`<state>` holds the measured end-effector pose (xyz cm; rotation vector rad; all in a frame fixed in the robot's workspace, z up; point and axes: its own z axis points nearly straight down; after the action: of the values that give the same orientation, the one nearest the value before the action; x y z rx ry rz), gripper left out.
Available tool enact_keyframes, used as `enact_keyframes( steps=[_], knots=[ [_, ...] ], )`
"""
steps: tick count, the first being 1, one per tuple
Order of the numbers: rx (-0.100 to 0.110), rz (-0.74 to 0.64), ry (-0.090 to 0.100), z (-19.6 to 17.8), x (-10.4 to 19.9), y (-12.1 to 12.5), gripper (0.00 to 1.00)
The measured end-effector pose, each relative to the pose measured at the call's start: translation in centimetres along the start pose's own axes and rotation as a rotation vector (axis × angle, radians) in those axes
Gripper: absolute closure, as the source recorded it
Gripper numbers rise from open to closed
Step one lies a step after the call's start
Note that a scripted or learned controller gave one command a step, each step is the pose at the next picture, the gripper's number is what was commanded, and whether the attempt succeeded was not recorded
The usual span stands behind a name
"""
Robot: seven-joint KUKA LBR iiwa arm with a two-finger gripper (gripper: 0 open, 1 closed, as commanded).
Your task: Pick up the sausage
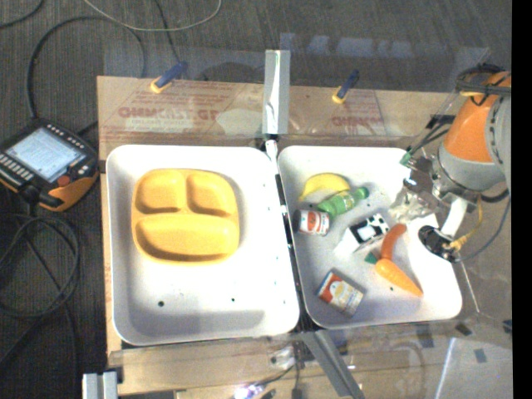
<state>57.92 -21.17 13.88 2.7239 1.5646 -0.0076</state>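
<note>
The sausage (393,238) is a short reddish-orange link lying at a slant in the right bin (432,306), towards its right side. Its lower end almost touches an orange carrot (400,278). My gripper (414,209) hangs over the right bin's upper right part, just above and to the right of the sausage's upper end. The arm's orange band (468,133) shows above it. Nothing is visibly lifted off the bin floor.
The right bin also holds a yellow fruit (322,184), a green bottle (343,200), a small red can (313,222), a black-and-white box (369,229) and a red carton (339,293). A yellow divided tray (187,214) lies in the left bin (199,314).
</note>
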Motion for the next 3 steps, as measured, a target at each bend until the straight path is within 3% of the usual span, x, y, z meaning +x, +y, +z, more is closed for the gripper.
enact_keyframes(
  steps=[1, 2, 3],
  knots=[
    [-0.001, 0.03, 0.001, -10.0, 5.1, 1.1, 1.0],
    [0.0, 0.1, 0.0, -4.7, 1.3, -1.4, 1.0],
    [0.003, 0.396, 0.001, 0.8, 0.8, 0.6, 1.0]
  ],
)
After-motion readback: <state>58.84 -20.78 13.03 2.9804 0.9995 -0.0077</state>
